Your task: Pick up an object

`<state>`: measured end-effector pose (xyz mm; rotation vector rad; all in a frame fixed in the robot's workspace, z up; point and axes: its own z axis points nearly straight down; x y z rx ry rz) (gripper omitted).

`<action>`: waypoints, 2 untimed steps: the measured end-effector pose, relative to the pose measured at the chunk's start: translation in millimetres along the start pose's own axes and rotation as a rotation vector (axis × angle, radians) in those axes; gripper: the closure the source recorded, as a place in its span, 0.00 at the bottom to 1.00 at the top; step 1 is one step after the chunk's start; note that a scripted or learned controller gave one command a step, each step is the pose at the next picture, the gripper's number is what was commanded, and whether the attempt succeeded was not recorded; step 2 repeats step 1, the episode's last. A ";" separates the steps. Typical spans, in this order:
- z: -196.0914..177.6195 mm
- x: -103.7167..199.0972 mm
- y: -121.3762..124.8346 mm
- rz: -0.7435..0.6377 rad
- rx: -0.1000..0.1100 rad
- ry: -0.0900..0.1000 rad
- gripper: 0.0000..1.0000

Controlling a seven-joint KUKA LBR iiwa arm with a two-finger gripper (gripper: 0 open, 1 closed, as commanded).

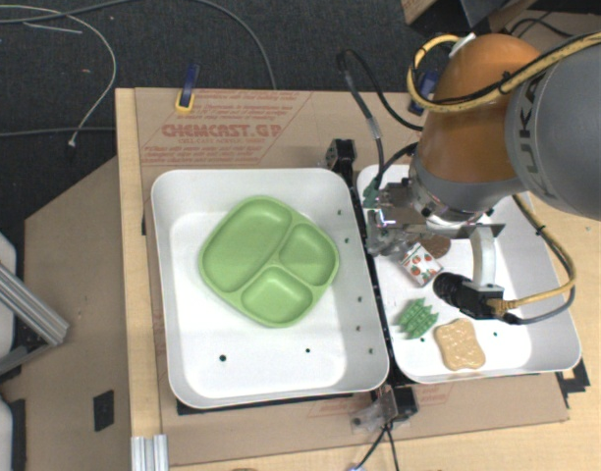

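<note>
Gripper (410, 235) hung low over the right bin (546, 273), just above a small red-and-white box (421, 264); whether it was apart or together I could not tell. Reaching seemed underway; next, it needed to settle around that box and close.

KUKA iiwa arm (536, 96), seen from above: outward appearance.
A broad grey cylindrical link, marked with part of a dark lettered logo, is joined to a rounded glossy orange band (472, 77) above the wrist. Beneath the band a grey collar and a pale metallic mounting block are seen. Yellow and black cables (433, 62) are looped over the orange band, and a further yellow cable (546, 297) is trailed below.
</note>
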<state>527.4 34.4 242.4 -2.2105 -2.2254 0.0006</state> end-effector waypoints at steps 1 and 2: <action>15.1 49.9 -11.7 0.001 0.001 0.000 1.00; 15.1 49.9 -11.7 0.001 0.001 0.000 1.00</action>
